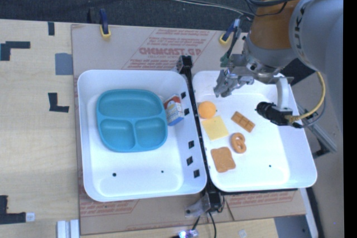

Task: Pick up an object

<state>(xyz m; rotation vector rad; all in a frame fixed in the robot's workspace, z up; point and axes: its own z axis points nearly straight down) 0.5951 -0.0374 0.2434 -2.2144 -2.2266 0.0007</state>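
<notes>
Camera view: gripper (227, 86) hangs over the upper left of the right bin (290, 173), nothing seen between its fingers; how far they are parted, cannot tell. Candidate objects lie below it in that bin: orange ball (207, 110) nearest, yellow slab (215, 127) just beside it, brown wafer (242, 121), pretzel-like piece (239, 142), toast-coloured piece (223, 159). Left bin (89, 175) holds a blue divided tray (131, 120) with a small can (174, 110) beside it.

Risks, as judged: ball likely rolls off a slightly off-centre pinch; flat pieces give little edge to grip; ball and slab sit close, so the fingers may nudge both; divider wall nearby could foul a descent.
</notes>
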